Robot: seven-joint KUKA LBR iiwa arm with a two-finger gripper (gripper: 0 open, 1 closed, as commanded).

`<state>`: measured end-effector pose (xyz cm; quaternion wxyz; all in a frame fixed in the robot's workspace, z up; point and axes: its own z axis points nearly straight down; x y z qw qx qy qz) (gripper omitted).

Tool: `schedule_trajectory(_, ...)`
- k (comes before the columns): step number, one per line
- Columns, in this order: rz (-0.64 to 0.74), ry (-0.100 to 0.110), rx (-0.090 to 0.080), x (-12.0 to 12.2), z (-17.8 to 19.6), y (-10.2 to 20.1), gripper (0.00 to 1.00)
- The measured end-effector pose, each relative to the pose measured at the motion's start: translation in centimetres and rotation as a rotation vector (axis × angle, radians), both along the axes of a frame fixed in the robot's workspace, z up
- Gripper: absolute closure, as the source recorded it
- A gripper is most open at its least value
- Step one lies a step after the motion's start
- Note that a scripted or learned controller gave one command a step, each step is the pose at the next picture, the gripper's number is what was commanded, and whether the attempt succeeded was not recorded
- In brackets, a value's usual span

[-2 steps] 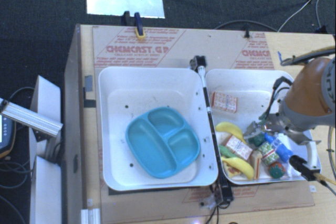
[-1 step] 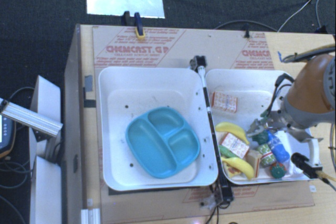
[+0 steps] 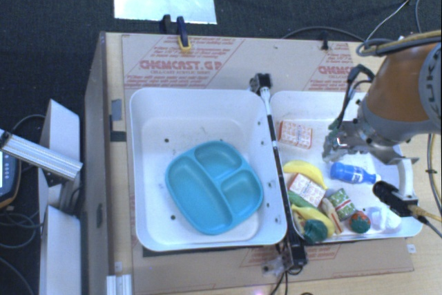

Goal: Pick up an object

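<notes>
My gripper (image 3: pixel 334 146) hangs over the right bin (image 3: pixel 309 104), just left of a blue bottle (image 3: pixel 351 173) that lies on its side. Below and left of it lie a yellow banana (image 3: pixel 304 169), a red-and-white box (image 3: pixel 306 189) and a green-and-white carton (image 3: pixel 340 204). A flat patterned packet (image 3: pixel 295 134) lies nearer the bin's back left. A red ball (image 3: pixel 359 221), a second yellow piece (image 3: pixel 319 215) and a green piece (image 3: pixel 312 230) crowd the front edge.
The left bin (image 3: pixel 155 121) holds a light blue divided plate (image 3: pixel 214 185). A black divider bar (image 3: pixel 275 148) runs between the two bins. The grey and orange arm (image 3: pixel 407 90) covers the right bin's far right side.
</notes>
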<state>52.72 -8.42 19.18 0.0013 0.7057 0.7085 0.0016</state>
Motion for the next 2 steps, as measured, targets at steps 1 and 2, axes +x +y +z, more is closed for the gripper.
schedule_trajectory(1,-0.003,0.002,-0.002,-1.6,0.6,-5.6,1.0)
schedule_trajectory(2,0.0,0.002,0.0,2.9,-0.2,-0.6,1.0)
